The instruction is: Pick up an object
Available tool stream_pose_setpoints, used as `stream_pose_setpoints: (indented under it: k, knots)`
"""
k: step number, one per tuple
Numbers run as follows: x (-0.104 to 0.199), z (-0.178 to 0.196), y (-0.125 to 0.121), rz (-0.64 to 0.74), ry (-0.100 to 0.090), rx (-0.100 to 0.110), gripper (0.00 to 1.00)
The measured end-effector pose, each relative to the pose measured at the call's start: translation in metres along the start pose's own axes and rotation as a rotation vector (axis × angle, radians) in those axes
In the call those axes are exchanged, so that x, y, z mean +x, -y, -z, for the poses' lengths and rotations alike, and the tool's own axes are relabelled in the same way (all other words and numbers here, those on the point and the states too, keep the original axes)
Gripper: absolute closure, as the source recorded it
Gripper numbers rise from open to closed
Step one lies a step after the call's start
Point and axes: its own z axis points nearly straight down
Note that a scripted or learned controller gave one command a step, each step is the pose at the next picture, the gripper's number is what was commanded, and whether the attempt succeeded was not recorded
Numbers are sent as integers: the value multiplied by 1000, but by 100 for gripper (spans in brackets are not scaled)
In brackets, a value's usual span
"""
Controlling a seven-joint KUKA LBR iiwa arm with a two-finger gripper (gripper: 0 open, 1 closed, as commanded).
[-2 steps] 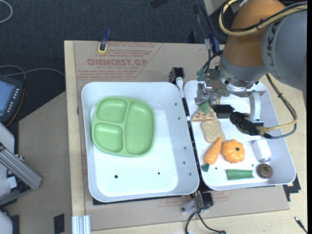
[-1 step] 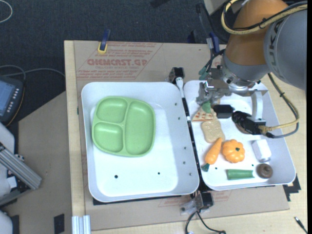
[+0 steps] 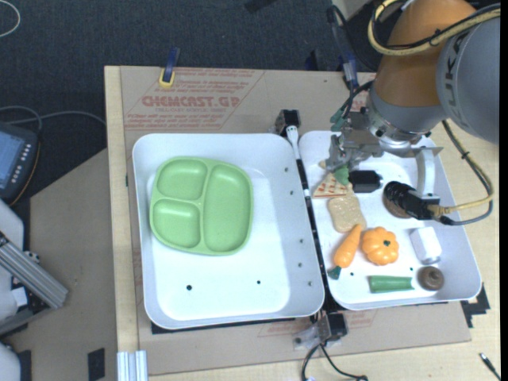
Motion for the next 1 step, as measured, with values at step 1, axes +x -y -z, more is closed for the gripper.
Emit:
stream_pose_setpoints:
  k: [1]
  knots:
    - [11,-14,-10,2,0,0,100]
